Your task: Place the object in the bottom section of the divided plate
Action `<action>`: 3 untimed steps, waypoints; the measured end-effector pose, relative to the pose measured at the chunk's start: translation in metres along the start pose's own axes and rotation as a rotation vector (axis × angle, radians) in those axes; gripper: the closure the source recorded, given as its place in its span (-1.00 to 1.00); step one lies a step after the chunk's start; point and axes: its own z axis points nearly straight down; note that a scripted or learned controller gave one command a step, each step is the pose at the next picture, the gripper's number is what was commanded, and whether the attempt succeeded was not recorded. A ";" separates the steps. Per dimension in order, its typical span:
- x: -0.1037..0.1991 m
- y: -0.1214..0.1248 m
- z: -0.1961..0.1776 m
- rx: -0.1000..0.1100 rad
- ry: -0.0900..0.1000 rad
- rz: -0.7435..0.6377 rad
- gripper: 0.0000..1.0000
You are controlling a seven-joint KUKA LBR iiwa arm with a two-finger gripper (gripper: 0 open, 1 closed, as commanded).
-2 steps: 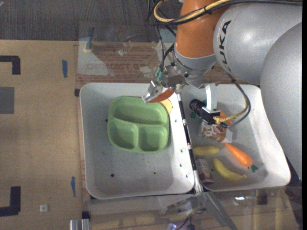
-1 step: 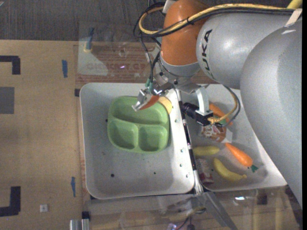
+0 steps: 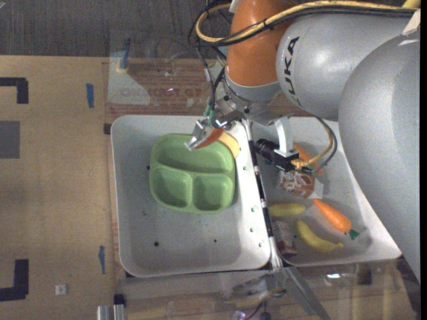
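Orange object (image 3: 215,137) seemingly between claw (image 3: 203,137) fingers.

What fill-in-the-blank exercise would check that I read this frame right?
1. The divided plate is coloured ____.
2. The plate lies in the ____ bin of the camera view.
3. The carrot and two bananas lie in the ____ bin.
4. The gripper hangs over the plate's ____ edge.

Missing words: green; left; right; top

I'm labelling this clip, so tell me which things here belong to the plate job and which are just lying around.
In the job:
- green divided plate
- orange object at the tool
- left bin

Lying about, in the right bin:
- carrot
- two bananas
- small carton
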 end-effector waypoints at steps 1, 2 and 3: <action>0.022 0.025 0.014 -0.001 -0.003 -0.323 1.00; 0.022 0.025 0.014 -0.001 -0.003 -0.322 -1.00; 0.020 0.026 0.003 -0.009 -0.004 -0.320 1.00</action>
